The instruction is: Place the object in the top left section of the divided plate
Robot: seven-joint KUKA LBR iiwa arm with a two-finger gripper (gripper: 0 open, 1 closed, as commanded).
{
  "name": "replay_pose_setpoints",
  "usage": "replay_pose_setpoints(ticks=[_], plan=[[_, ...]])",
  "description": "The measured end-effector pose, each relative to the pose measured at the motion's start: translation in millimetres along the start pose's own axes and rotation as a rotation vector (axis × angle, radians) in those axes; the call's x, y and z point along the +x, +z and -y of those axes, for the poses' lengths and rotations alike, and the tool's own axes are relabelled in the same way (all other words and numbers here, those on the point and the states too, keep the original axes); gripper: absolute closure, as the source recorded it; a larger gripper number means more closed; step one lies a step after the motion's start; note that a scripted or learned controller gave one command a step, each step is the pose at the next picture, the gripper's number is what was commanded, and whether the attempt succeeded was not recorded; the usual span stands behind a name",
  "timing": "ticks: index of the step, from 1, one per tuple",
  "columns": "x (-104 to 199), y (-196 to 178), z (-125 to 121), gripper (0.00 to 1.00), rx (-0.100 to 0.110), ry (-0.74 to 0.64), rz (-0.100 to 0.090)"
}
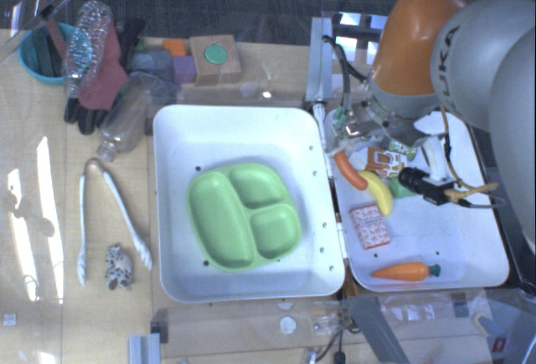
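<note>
The gripper [368, 132] hangs over the right bin [477, 258]; whether it is open or holding anything cannot be told. Banana [379, 192] and chili [350, 171] lie just below it, slanting. The green divided plate [243, 213] sits well left.

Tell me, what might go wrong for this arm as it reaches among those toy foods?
The banana, the small carrot and a little box lie crowded under the arm, so it might grab the wrong one or two together. The green plate sits in the other bin, so a loosely held item could drop at the bin walls between.
</note>
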State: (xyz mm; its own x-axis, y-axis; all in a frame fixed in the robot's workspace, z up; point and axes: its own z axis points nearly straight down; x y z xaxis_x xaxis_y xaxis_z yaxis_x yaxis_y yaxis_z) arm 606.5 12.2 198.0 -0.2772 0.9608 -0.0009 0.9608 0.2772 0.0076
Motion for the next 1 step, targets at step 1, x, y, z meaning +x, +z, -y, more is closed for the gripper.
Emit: replay_pose_setpoints(ticks=[1], plan=[[71.4,12.8,20.9,1.0,0.003,0.067,-0.001]])
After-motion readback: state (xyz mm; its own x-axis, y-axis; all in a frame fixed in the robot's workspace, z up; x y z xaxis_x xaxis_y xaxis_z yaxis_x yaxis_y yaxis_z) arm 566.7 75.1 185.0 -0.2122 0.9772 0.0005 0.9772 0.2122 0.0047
